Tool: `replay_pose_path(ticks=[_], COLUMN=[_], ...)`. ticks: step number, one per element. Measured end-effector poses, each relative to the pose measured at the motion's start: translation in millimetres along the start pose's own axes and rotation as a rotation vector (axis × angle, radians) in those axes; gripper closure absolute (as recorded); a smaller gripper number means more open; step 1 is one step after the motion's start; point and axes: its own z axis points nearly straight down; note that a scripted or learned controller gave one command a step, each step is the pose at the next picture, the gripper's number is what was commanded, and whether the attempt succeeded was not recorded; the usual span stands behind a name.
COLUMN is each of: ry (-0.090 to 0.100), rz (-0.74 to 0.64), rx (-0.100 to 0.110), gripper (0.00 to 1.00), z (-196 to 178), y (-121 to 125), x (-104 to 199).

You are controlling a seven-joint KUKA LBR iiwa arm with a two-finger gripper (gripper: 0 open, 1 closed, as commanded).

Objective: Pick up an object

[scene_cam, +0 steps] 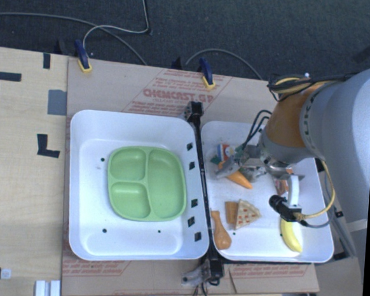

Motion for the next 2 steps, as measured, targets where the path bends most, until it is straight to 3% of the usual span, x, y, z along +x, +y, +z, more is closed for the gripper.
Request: replay_pose_path(ticks=[1,2], ry=[0.003,-0.002], rz=[0.012,0.011], rx=[0.053,0.04], gripper=[0.0,0.0], z=[3.0,2.7], y=[36.8,32.9], x=[4.4,5.9])
